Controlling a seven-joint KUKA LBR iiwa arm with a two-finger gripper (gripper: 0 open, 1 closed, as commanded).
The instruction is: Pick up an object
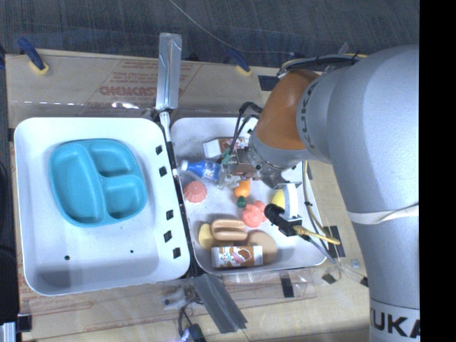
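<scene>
My gripper [235, 165] is low inside the right bin [308, 261], near its back half, under the orange wrist band. Just left of it lies a blue and white bottle [201, 169], and a white box [213, 148] sits behind that. A small orange piece [243, 188] lies right below the gripper. Further forward are a pink ball [194, 191], a red-pink fruit [252, 215], a hot dog [227, 229] and a brown labelled bottle [236, 255]. A yellow item [278, 197] peeks out beside the arm. The wrist hides whatever lies under it.
The left bin [43, 262] holds a blue divided plate [98, 179]. A metal divider [168, 70] stands between the bins at the back. The grey arm [370, 141] covers the right bin's right side.
</scene>
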